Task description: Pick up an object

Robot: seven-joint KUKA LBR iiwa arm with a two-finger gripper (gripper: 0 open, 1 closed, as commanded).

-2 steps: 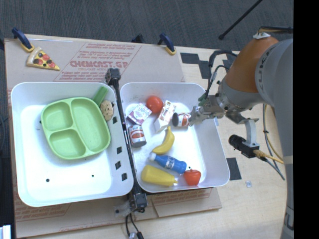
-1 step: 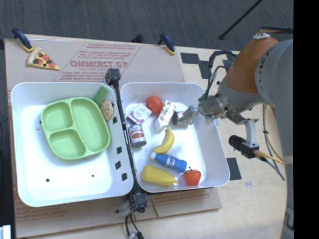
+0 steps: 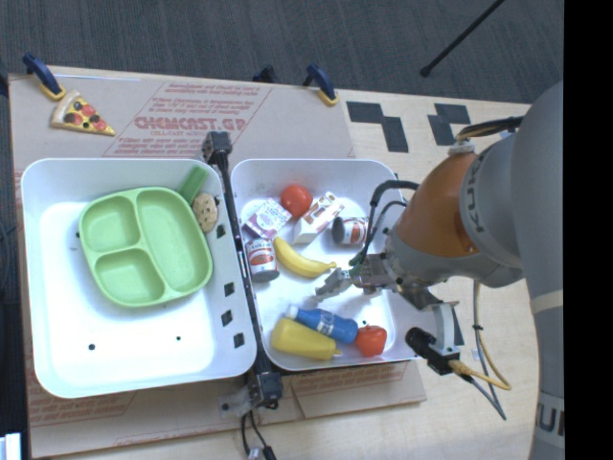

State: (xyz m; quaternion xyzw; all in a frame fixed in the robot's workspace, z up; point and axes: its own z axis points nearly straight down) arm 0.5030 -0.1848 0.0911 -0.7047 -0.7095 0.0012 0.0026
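We count two white bins on the surface: the left bin [image 3: 57, 353] holds one green divided plate [image 3: 146, 245] and one cookie [image 3: 204, 211]; the right bin [image 3: 378, 172] holds one banana [image 3: 302, 261], two tomatoes, one yellow bottle [image 3: 302, 339] and one blue bottle [image 3: 326, 323]. The jaws [image 3: 335, 284] stand slightly open, gripping nothing, just beside the banana. The arm [image 3: 450, 223] reaches in low from the right
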